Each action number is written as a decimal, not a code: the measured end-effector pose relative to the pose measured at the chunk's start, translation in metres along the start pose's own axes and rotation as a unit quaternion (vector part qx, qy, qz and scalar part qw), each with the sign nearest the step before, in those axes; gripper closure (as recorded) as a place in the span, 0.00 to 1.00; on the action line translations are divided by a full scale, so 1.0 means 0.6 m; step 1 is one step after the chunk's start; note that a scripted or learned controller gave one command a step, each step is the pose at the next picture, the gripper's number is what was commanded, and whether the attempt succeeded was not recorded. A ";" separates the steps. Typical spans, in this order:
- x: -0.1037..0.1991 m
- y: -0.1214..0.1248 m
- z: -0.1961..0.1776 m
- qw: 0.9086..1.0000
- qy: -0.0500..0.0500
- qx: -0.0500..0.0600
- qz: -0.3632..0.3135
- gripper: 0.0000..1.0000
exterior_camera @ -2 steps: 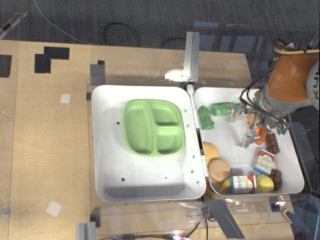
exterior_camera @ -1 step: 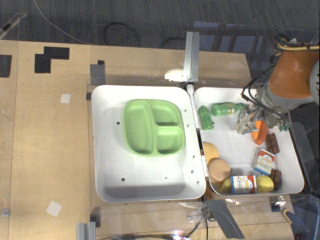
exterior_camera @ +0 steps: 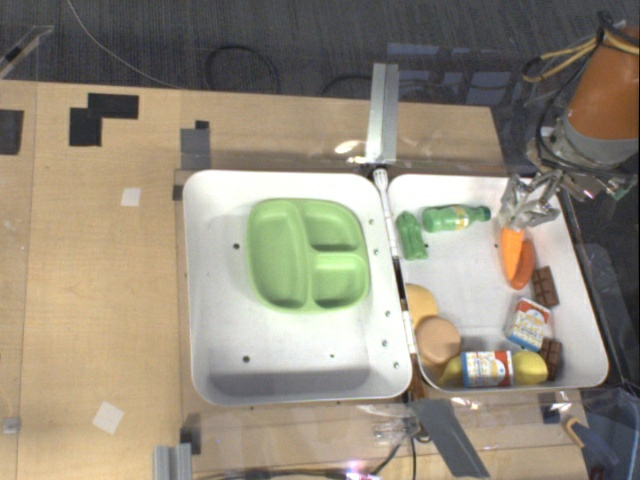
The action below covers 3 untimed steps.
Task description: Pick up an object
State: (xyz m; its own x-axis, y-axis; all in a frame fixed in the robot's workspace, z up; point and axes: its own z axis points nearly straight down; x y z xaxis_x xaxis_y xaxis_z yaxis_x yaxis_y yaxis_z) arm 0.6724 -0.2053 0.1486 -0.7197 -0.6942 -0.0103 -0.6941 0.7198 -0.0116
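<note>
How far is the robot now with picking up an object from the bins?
Done: the gripper has reached the right bin and sits just above the top of the carrot. In hand: nothing visibly held; the carrot looks to be lying on the bin floor. Left: grasp it and lift. The green bottle and the green tray in the left bin lie apart from the gripper.

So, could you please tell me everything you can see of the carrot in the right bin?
The carrot is an orange, smooth, plastic-looking toy, tapered. It lies flat on the floor of the right bin, near its far right corner, running roughly front to back. The gripper hangs right at its far end. A brown chocolate piece lies just beside it.
</note>
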 end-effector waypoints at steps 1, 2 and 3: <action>-0.100 0.157 -0.156 1.000 -0.004 0.001 0.026 1.00; -0.098 0.145 0.075 0.988 0.002 -0.006 -0.155 1.00; -0.125 0.129 0.096 0.996 -0.002 -0.001 -0.088 1.00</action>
State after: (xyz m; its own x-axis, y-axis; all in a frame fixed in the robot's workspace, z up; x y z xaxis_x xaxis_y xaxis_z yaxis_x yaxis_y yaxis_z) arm 0.6732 -0.0977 0.0912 -0.5866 -0.8098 -0.0116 -0.8097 0.5867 -0.0125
